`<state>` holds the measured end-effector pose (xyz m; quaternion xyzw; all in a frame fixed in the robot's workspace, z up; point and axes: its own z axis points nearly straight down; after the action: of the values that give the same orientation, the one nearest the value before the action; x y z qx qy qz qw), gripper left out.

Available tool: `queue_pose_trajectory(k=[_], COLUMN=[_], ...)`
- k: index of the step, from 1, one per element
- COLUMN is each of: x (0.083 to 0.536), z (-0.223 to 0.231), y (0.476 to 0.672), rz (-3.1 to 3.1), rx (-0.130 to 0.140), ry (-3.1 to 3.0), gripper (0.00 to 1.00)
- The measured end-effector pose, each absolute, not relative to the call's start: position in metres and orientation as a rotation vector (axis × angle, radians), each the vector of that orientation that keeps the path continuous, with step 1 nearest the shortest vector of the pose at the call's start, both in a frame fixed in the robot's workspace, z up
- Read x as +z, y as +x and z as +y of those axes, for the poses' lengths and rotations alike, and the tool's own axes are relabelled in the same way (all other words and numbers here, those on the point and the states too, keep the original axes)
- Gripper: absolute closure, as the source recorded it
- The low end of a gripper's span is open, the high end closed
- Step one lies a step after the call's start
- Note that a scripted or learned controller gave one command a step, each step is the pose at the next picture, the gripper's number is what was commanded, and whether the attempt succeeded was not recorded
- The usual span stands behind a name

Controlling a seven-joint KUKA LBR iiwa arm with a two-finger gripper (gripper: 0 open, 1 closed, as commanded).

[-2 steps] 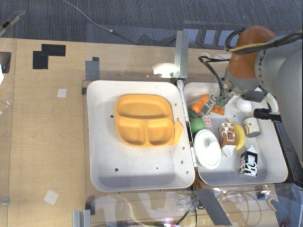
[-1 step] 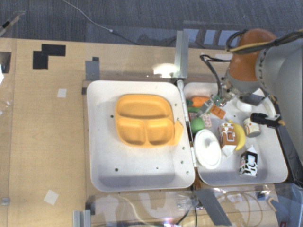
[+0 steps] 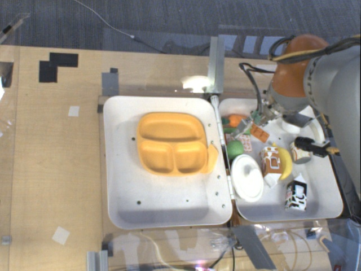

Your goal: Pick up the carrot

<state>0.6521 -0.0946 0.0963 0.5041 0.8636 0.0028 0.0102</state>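
**Carrot in the right bin, claw just beside it**

The carrot [image 3: 234, 119] lies at the far left corner of the right bin [image 3: 324, 208], close to the divider between the two bins. The claw [image 3: 255, 121] hangs just to its right, above an orange-and-white packet [image 3: 259, 132]; whether it is released or clenched cannot be told from this view, and nothing is visibly caught in it. Nearer the camera from the carrot sit a green round fruit [image 3: 234, 148] and a white round lid or bowl [image 3: 247, 176]. Further right are a small brown-and-white carton [image 3: 271, 160], a banana [image 3: 286, 164] touching it, and a black-and-white carton [image 3: 296, 195] near the front wall. The left bin [image 3: 121, 168] holds a yellow divided plate [image 3: 172, 143]. Both bins rest on the wooden desk [image 3: 51, 168], and the arm [image 3: 330, 72] reaches in from the right.
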Motion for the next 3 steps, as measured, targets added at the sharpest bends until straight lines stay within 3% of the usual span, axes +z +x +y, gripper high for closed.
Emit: queue_pose_trajectory(k=[1, 2, 3], x=[0.097, 0.111, 0.188], z=[-0.097, -0.095, -0.031], y=[0.668, 0.675, 0.571], rz=[2.765, 2.745, 2.499], rx=[-0.005, 0.012, 0.01], ry=[1.495, 1.47, 1.894], gripper=[0.0, 1.0, 1.0])
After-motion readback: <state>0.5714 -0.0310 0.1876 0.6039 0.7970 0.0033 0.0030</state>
